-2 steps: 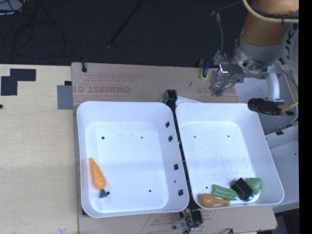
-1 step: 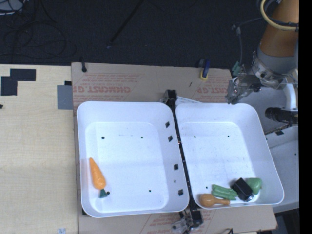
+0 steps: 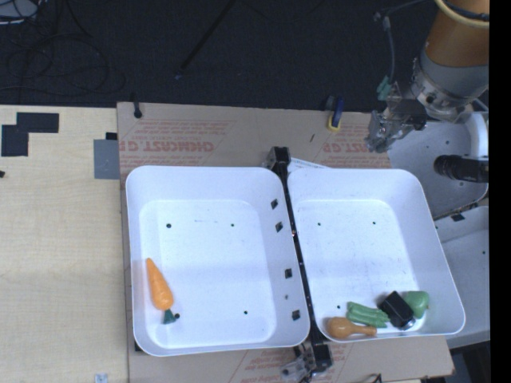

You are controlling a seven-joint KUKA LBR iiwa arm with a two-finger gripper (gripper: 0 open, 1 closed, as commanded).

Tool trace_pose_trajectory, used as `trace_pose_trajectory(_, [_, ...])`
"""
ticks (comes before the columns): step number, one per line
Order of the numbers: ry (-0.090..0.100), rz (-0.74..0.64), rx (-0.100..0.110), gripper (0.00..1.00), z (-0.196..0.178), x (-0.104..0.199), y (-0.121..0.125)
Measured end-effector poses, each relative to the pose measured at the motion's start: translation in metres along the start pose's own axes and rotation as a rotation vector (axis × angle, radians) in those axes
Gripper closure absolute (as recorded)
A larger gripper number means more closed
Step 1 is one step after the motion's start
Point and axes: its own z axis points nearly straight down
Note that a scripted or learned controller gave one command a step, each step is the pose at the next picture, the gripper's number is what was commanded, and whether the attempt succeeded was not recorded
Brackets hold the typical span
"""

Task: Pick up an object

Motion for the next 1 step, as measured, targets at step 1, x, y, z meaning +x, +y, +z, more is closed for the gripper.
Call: trace_pose_trajectory(1, [-0.002,0.003,0.0,1.0,-0.0477,-0.0299,-0.0002])
